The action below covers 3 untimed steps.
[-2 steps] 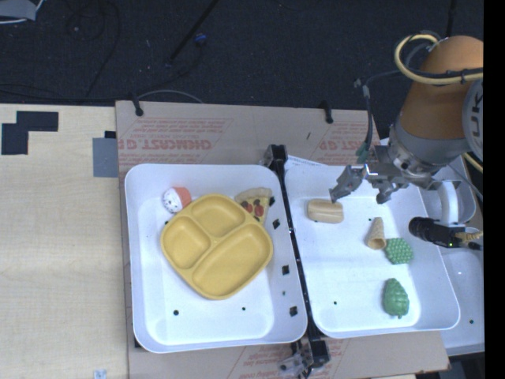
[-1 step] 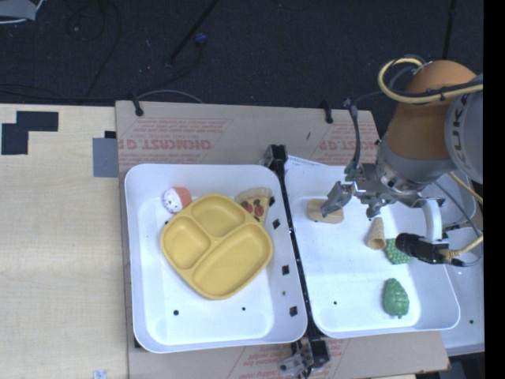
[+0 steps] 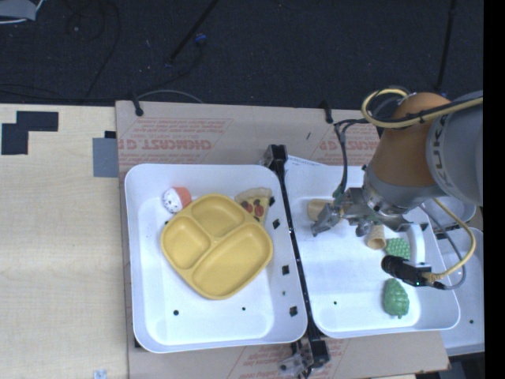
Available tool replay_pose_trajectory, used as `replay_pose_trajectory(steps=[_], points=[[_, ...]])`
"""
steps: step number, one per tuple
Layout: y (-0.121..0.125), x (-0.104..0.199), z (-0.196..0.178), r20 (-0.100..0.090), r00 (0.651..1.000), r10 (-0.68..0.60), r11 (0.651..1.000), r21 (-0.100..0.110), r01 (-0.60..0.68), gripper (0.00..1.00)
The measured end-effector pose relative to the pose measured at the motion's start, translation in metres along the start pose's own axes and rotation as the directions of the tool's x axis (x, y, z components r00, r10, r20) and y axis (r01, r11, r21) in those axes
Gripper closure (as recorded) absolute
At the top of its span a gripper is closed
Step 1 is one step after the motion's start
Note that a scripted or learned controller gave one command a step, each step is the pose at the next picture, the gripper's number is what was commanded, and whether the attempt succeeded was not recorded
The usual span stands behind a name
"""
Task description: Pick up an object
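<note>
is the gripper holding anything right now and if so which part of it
Cannot be told. The gripper hangs over the right bin beside a tan object, but nothing shows clearly between its fingers.

I read red print, upside down, on the cardboard sheet (image 3: pixel 207 136) behind the bins; its words stay unclear.

The divided plate (image 3: pixel 217 245) is yellow, both bins (image 3: pixel 150 306) are white, the arm's band (image 3: pixel 410 144) is orange, and one bumpy toy (image 3: pixel 395 298) is green.
</note>
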<state>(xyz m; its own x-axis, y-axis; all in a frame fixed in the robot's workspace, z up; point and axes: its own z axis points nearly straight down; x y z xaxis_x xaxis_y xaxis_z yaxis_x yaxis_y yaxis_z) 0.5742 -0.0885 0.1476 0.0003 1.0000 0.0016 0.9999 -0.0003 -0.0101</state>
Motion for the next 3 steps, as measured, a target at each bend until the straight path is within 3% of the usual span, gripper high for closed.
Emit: replay_pose_trajectory(steps=[1, 2, 3], points=[[-0.001, 0.001, 0.054, 0.0, 1.0, 0.0, 1.0, -0.001, 0.0, 0.0], [-0.001, -0.001, 0.041, 0.0, 1.0, 0.005, 1.0, -0.003, -0.005, 1.0], [-0.005, 0.003, -0.002, 0.001, 1.0, 0.001, 1.0, -0.01, -0.001, 1.0]])
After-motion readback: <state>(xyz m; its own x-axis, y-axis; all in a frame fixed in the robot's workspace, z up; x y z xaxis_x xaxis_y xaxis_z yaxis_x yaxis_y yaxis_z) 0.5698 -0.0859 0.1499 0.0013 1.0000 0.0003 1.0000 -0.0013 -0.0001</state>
